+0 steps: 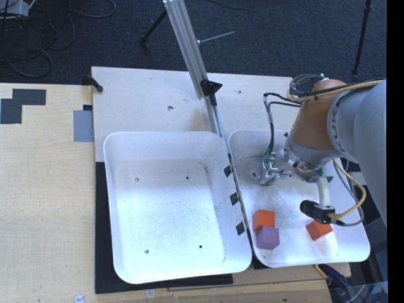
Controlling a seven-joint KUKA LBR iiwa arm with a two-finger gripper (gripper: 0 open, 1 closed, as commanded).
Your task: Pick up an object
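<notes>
1. Gripper (270,171), centre right of frame, low in the right bin (353,248); jaws' state: cannot tell.
2. Orange block (264,219), purple block (267,238), red block (319,230): lower right.
3. Risk: closing on bare floor, well apart from blocks.

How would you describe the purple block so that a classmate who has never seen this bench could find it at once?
Start at the right-hand white bin, where the grey arm reaches in. Near the bin's front left corner two blocks sit touching: the purple block is the nearer one, just below the orange block. It is the only purple thing; another orange block lies apart, further right.
</notes>
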